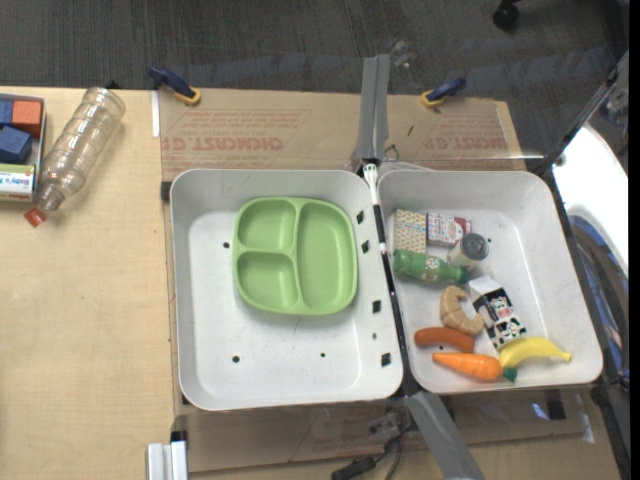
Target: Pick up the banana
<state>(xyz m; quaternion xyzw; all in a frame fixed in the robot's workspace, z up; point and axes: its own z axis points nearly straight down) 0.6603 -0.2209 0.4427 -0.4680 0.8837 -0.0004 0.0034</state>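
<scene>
I am counting two shallow white bins (190,298) sitting side by side on the counter (80,328). The left one is holding a single green three-compartment plastic plate (296,256). The right one is holding a jumble, and one yellow banana (535,351) is lying in its near right corner, just beside one orange toy carrot (468,366). One clear plastic bottle (80,143) is lying at the far left.

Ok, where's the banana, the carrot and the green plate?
banana (537,351), camera view, middle of its yellow body.
carrot (468,366), camera view, middle of its orange part.
green plate (296,215), camera view, ridge between its compartments.
</scene>
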